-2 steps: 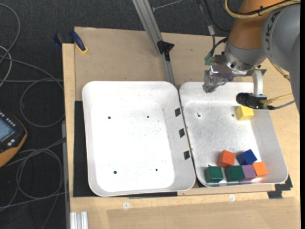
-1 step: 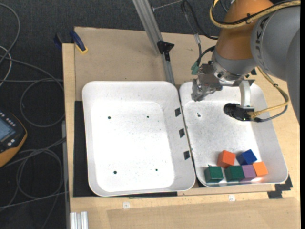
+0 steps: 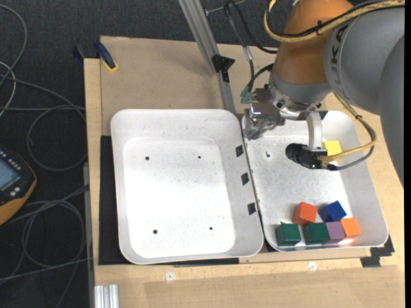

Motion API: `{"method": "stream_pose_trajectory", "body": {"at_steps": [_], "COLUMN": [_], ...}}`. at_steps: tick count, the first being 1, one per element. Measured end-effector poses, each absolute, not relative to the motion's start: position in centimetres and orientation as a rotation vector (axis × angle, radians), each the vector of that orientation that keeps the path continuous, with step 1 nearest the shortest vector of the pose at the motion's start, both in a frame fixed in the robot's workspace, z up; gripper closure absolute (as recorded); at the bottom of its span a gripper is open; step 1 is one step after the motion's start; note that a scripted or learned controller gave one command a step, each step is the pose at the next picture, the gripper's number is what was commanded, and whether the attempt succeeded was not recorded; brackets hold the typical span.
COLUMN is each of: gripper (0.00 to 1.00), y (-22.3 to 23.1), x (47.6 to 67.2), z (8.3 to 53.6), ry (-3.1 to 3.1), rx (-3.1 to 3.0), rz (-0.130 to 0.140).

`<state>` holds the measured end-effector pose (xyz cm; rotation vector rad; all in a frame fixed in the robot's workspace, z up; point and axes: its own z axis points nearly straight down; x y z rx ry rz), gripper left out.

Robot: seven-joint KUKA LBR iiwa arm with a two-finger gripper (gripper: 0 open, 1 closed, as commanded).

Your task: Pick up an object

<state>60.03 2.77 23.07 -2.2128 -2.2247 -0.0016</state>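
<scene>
Several small blocks lie bunched in the near corner of the right bin [image 3: 366,191]: a red-orange block [image 3: 306,212], a blue block [image 3: 334,210], an orange block [image 3: 350,226], a purple block [image 3: 335,231] and two green blocks [image 3: 314,234] [image 3: 289,234]. A yellow block [image 3: 332,148] sits alone farther back, beside the arm's cable. My gripper [image 3: 255,127] hangs low over the right bin's far left corner, close to the wall between the bins. It is well apart from the block cluster and left of the yellow block.
The left bin [image 3: 128,133] stands beside the right one, with a dividing rim [image 3: 247,178] between them. A slanted metal post [image 3: 209,43] rises behind the bins. A black cable fitting [image 3: 302,154] dangles from the arm over the right bin.
</scene>
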Motion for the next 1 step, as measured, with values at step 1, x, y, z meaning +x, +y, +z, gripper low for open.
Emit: {"method": "stream_pose_trajectory", "body": {"at_steps": [1], "gripper": [1.0], "y": [7.35], "x": [58.51], "z": [22.78], "ry": [-2.225], "rx": [-2.212], "rz": [0.001]}}
